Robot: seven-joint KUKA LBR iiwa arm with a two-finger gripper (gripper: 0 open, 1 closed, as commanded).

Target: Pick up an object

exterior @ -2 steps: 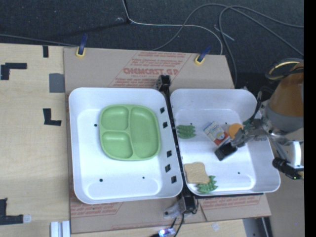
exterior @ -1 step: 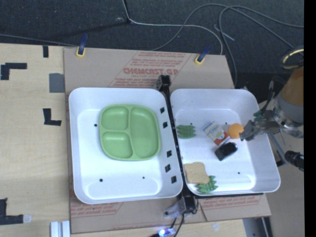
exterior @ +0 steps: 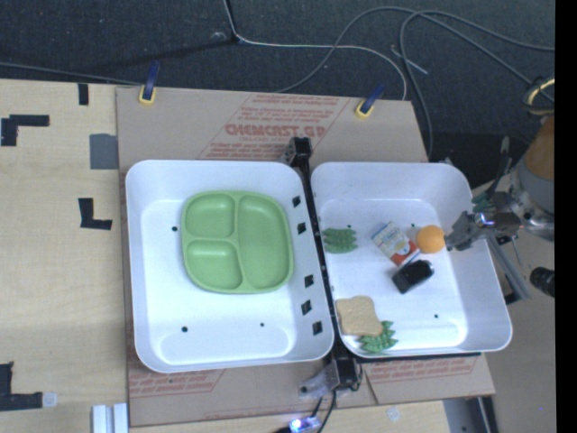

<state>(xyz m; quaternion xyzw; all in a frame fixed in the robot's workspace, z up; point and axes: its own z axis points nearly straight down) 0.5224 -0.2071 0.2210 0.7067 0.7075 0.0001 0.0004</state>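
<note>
Over at the right rim of the right bin (exterior: 469, 188) you've got your pincer (exterior: 464, 233) hanging just past the orange ball (exterior: 431, 239), close to it but I can't say touching. Nothing sits between its tips. Whether it's spread or pressed together, I honestly cannot tell from this angle, too small and dark.

The ball is round, so no long axis there. Just beside it on the left is a small white packet (exterior: 390, 239) with red and blue print, tilted, its long axis running from upper left to lower right. Right below the ball lies a black block (exterior: 413, 276), long axis slanting up to the right, its upper end near the ball.

Further left in the same bin there's a green leafy piece (exterior: 340, 238) lying roughly crosswise. Near the front edge you'll see a slice of toast (exterior: 358, 315), with another green leafy bit (exterior: 380, 339) touching its lower right corner.

The left bin (exterior: 144, 242) holds a green divided plate (exterior: 238, 242) lying flat, three compartments, about in the middle. Both bins sit on a cardboard sheet (exterior: 270, 124) on the surface.
</note>
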